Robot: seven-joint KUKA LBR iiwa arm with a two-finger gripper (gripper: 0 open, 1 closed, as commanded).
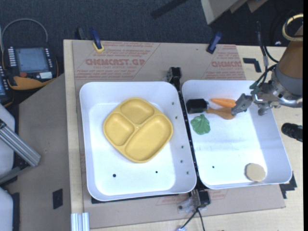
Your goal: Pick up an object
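Gripper [248, 102] hangs over the right bin [269, 148], near its upper right. Finger state cannot be told from this angle; nothing is seen between them. Just left of the gripper lies a carrot [223, 101], with a tan spoon-like piece [220, 112] below it and touching it. A black block [196, 105] sits against the bin's left wall, a green leafy piece [200, 124] just beneath. A tan disc [255, 172] lies well apart, in the lower right corner. Left bin [96, 167] bears a yellow divided plate [138, 129].
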